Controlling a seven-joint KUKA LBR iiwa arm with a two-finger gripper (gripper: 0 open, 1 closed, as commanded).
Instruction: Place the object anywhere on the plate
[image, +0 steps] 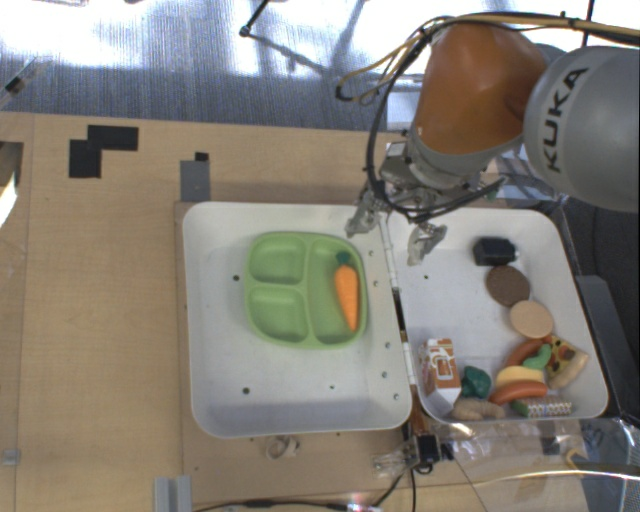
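The gripper (393, 228) hangs with its fingers spread and nothing between them over the wall where the two bins meet, and since the carrot (346, 293) already lies just below-left of it in the long compartment of the green plate (283, 297), the sensible move is probably a straight lift clear without nudging either.

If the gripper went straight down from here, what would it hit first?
Probably the shared rims between the two bins: the gripper hangs open above them, beside the green plate with the carrot. Depth is unclear.
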